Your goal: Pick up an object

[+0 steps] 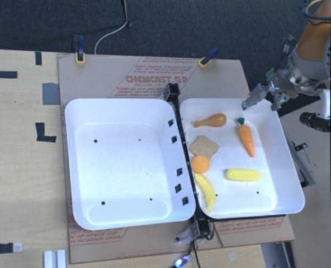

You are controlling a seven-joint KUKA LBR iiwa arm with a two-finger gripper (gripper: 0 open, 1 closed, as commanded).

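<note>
A pale wooden worktop (20,149) carries two shallow white plastic bins. My claw (264,97) hovers, open and holding nothing, over the right bin's (277,149) far edge. The orange plastic carrot (246,139) lies just below-left, long axis running toward the near rim.

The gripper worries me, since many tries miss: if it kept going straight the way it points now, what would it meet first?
The gripper hangs over the right bin's far rim, pointing down and leftward. Going straight on, it would probably meet bare bin floor near the carrot's green top, or the carrot itself. Depth is unclear from this slanted view.
</note>
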